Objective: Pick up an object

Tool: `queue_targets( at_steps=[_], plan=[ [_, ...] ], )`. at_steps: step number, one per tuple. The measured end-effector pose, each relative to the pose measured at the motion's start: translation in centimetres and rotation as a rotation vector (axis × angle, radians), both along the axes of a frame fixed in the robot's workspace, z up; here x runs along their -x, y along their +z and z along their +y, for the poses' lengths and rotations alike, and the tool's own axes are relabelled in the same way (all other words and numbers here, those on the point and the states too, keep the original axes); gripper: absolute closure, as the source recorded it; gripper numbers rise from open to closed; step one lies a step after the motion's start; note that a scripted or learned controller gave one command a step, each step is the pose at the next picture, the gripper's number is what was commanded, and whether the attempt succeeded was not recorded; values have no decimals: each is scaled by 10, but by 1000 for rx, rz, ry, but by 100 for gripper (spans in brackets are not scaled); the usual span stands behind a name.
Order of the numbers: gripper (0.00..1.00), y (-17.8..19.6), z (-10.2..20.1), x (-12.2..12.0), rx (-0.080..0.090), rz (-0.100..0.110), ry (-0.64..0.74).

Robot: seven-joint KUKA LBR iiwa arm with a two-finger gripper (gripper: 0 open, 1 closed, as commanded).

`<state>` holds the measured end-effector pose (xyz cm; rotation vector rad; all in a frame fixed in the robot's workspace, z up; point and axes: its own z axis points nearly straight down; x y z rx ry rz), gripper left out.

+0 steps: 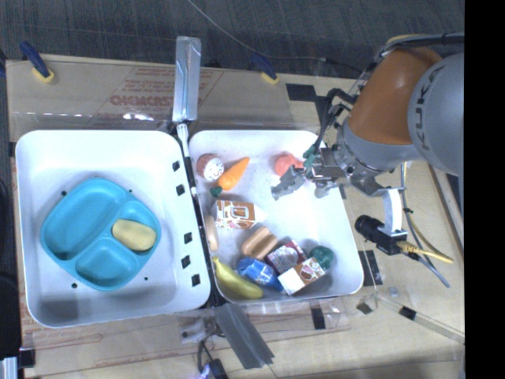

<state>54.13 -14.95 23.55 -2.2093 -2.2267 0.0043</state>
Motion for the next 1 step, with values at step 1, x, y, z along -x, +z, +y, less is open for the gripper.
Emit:
queue_targets(
  at_steps=[1],
  plan=[
    [0, -102, 42, 12, -2, 4, 167]
  ],
)
